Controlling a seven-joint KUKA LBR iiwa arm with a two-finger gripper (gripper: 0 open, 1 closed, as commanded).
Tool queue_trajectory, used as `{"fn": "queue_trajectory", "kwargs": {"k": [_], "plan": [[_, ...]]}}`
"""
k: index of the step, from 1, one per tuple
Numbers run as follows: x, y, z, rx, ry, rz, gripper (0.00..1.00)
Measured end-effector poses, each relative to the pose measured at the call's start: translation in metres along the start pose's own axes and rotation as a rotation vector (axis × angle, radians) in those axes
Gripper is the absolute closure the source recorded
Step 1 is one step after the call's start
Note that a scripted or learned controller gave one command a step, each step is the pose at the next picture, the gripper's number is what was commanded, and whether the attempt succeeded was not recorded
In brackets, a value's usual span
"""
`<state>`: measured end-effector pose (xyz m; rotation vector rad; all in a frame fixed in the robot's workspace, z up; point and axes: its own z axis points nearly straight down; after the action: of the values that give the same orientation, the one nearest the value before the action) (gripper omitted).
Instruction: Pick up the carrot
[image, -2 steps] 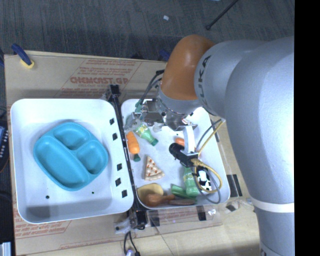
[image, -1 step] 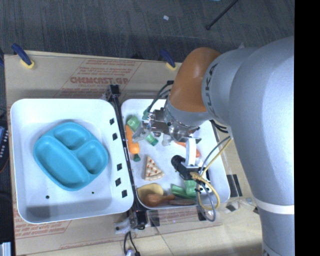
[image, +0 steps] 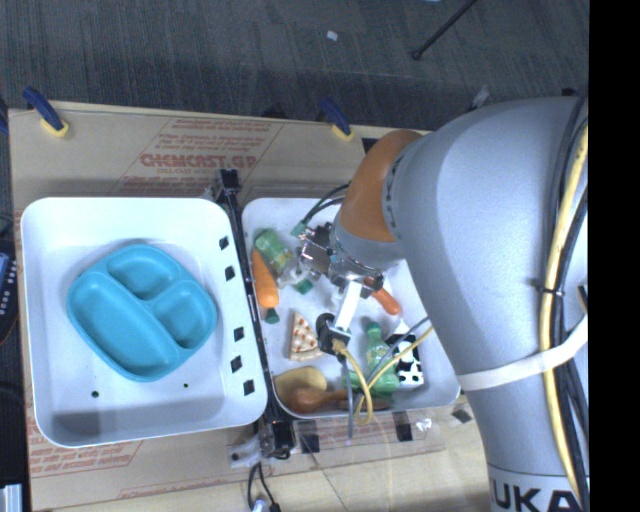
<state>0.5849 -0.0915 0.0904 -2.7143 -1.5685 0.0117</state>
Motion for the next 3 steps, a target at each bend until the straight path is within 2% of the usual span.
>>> {"fn": "queue_trajectory", "kwargs": {"k": [1, 2, 3], "plan": [[0.006, 0.01, -0.001, 0.0, 0.003, 0.382, 0.0], [0.008, 0.009, -0.011, 0.009, 0.003, 0.37, 1.0], [0.055, 0.007, -0.163, -0.007, 0.01, 0.444, 1.0]]}}
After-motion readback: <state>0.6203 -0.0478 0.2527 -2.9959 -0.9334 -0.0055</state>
